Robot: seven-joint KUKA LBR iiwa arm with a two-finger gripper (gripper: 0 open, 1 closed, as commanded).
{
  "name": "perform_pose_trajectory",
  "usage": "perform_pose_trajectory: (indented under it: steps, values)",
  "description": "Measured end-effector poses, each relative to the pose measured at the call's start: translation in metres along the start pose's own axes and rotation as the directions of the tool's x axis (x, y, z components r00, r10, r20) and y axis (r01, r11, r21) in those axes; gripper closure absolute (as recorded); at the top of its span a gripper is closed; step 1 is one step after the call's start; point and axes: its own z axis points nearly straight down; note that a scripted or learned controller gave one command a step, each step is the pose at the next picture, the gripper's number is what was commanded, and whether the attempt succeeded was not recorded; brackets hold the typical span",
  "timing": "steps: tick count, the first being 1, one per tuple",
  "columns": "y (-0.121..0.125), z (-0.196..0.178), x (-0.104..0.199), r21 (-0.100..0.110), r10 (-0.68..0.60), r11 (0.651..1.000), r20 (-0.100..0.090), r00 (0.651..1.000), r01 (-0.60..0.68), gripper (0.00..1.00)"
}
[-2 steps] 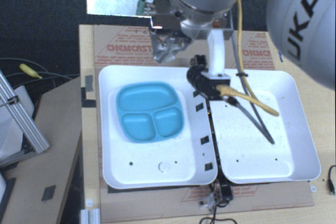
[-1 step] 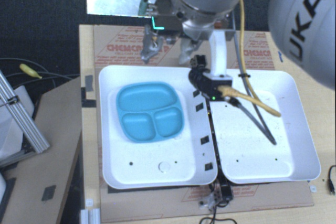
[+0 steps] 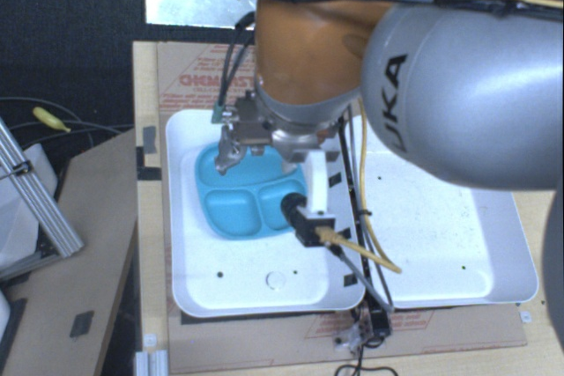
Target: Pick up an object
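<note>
Camera view: one blue divided tray (image 3: 240,209) in the left bin (image 3: 189,277); gripper (image 3: 231,156) state unclear.

Divided tray (image 3: 236,211) in left bin (image 3: 189,277), right bin (image 3: 458,277) beside it, arm (image 3: 397,75) above both

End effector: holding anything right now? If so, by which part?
Cannot be told. The end effector sits low over the upper left part of the blue divided tray in the left bin, but the view doesn't show the tray gripped.
</note>
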Motion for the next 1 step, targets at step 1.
perform_pose_trajectory:
  steps: [1]
  values:
    - [-0.0368,0.1615,-0.0158,0.002,0.0,1.0,0.0,1.0,0.0,0.0]
